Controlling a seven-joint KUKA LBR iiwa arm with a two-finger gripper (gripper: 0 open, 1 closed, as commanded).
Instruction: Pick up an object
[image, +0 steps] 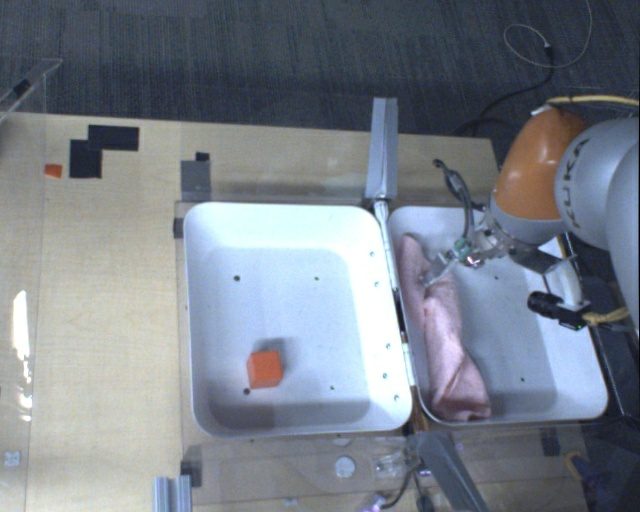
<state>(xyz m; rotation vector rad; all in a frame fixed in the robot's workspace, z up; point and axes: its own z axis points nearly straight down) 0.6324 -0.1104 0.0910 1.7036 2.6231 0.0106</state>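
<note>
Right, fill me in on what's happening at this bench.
A grey KUKA arm with an orange band reaches in from the right over the right-hand shallow white bin. Its gripper is down at the upper end of a crumpled pink cloth that lies along that bin's left wall. Whether it has hold of the cloth cannot be told. In the left white bin a small orange block sits alone near the front, untouched.

Plenty of open floor in the left shallow white bin (215, 300) around the small orange block (265, 369); right white bin (560, 400) crowded along its left wall by a crumpled pink cloth (445, 340).
</note>
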